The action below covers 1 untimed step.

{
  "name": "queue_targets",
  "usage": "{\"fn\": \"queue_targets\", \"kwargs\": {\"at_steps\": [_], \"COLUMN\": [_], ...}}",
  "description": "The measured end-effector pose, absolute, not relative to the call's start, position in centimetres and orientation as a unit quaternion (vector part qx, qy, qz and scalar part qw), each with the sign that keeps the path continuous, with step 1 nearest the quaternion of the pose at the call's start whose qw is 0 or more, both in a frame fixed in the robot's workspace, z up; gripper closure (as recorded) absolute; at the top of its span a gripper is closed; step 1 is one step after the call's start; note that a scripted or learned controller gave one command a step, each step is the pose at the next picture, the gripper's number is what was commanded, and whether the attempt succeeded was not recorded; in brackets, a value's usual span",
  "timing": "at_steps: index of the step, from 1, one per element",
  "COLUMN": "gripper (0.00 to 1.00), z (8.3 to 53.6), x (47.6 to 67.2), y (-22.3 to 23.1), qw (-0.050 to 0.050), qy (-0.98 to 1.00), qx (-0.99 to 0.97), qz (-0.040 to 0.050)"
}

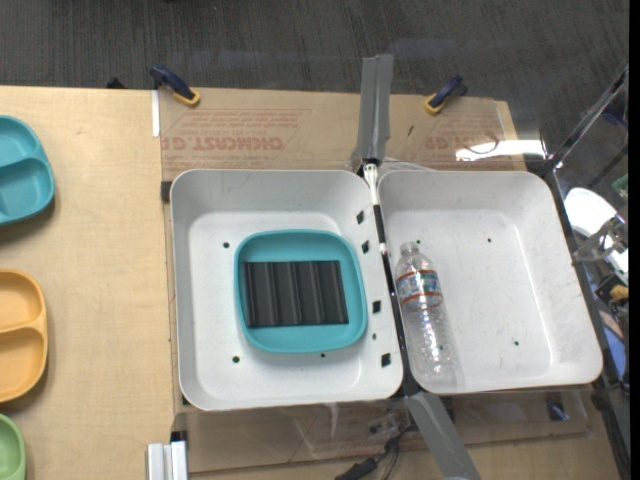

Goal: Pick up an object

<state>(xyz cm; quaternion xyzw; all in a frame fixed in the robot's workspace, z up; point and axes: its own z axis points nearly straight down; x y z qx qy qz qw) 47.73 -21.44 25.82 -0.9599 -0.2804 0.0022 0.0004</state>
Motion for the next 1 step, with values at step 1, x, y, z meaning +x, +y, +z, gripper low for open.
{"fn": "queue_targets", "kwargs": {"at_steps": [1], "gripper": [0.0], "z": [28.18], "x": [48.23], "y": [-22.23], "qw": [0.0], "qy": [-0.174], "qx": [-0.985], "qz": [0.0026]}}
